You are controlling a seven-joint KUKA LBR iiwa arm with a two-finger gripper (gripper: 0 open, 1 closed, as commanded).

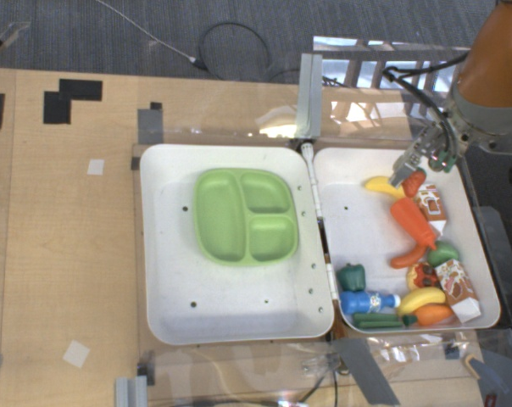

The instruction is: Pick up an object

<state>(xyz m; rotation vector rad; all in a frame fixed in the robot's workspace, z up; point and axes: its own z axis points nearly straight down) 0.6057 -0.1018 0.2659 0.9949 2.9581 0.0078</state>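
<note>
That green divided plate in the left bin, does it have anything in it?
Empty. The green divided plate lies flat in the left bin, and all three compartments show bare green; the toys sit in the right bin.

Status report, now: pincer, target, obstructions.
Pincer low over right bin, grip unclear. At its tip: yellow banana, orange carrot. Toys crowd close.

Desk: pale wood, matt, fine grain. Bins: smooth white plastic, slight sheen. Green tray: glossy moulded plastic. Toy food, right bin: shiny plastic, e.g. carrot, banana. Far floor: grey ribbed carpet. Arm shell: smooth orange, satin.
</note>
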